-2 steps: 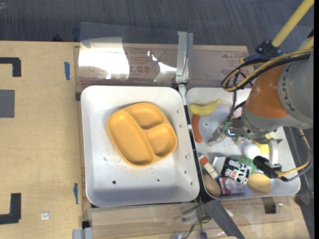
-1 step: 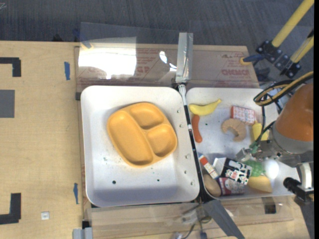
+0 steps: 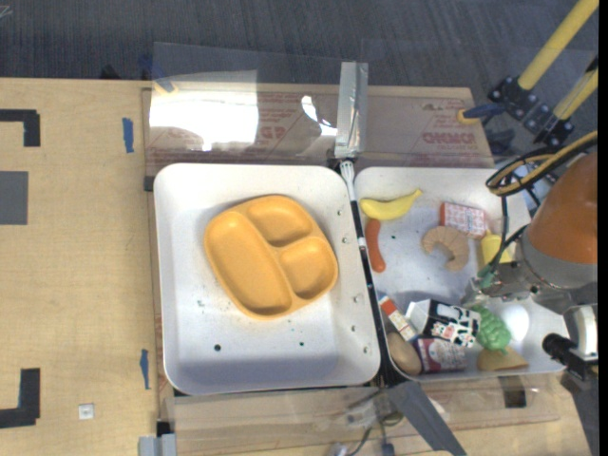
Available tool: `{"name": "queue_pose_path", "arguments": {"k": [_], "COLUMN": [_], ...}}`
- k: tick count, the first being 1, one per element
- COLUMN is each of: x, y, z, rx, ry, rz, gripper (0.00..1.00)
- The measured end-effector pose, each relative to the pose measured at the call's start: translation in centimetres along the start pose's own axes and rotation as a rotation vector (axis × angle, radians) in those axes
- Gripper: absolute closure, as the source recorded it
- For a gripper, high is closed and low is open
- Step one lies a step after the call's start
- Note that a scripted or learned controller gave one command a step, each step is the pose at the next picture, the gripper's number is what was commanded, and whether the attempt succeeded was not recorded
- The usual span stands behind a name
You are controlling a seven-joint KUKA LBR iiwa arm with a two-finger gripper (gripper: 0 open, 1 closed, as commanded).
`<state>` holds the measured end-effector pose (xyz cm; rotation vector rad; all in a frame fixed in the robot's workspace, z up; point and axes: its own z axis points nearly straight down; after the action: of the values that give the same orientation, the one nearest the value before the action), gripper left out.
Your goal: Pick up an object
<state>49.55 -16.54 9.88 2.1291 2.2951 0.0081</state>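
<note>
A jumble of small objects (image 3: 446, 326) is seen in the right bin (image 3: 408, 255), lower right of the frame: a banana, a croissant, a black-and-white carton, something green. The gripper (image 3: 494, 288) is poised over them. An orange divided tray (image 3: 271, 255) occupies the left bin (image 3: 180, 283).

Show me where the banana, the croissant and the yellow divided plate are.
banana (image 3: 389, 205): camera view, middle of the fruit.
croissant (image 3: 446, 244): camera view, its curved back.
yellow divided plate (image 3: 249, 257): camera view, large compartment.
</note>
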Motion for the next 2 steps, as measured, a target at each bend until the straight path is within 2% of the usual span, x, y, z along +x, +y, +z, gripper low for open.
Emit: {"name": "queue_pose_path", "arguments": {"k": [1,2], "x": [0.02,0.02], "y": [0.10,0.07], "z": [-0.97,-0.92], "rx": [-0.003,-0.001], "ry": [0.000,0.000], "rz": [0.001,0.001], "gripper": [1.00,0.00]}}
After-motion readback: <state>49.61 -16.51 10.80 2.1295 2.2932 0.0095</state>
